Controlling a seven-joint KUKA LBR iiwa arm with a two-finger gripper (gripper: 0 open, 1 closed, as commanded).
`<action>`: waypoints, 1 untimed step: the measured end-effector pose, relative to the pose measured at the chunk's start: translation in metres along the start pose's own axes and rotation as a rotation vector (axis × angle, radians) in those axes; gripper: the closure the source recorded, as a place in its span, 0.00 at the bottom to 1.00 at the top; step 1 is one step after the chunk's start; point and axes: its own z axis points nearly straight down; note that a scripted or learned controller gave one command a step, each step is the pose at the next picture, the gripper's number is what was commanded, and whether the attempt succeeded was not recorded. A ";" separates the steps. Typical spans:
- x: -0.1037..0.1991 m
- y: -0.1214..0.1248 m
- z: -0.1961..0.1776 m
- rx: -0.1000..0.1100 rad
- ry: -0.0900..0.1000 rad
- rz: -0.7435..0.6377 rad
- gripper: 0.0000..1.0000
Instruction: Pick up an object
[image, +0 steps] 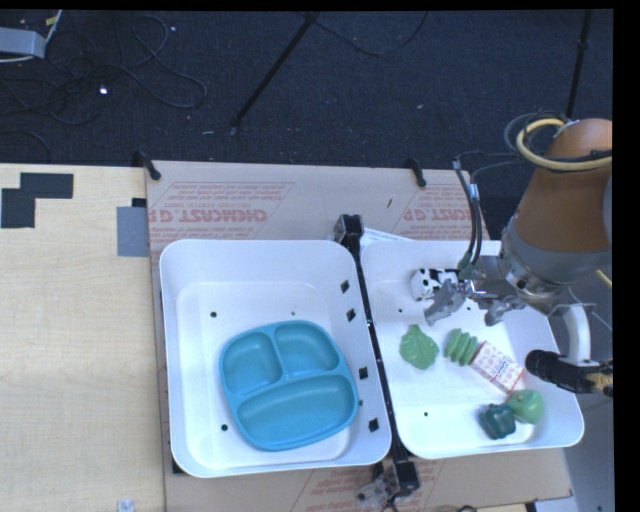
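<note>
My gripper (468, 308) hangs over the right bin (440, 440), its two grey fingers (441, 306) spread apart, so it is open with nothing between them. Just below it lies a green ridged item (462, 346). A green leafy piece (419, 348) sits to the left of that. A black-and-white toy (430, 283) lies up and left of the gripper, close to the left finger. A red-and-white packet (497, 366), a light green rounded piece (526, 405) and a dark teal piece (497, 421) lie toward the bin's near right corner.
The left bin (190, 330) holds a blue divided plate (288, 385). A black divider (362, 330) runs between the bins. The arm's orange band (572, 195) looms over the right bin's far right side. Cardboard lies under both bins.
</note>
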 end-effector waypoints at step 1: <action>0.000 0.002 -0.006 -0.011 -0.001 -0.001 0.00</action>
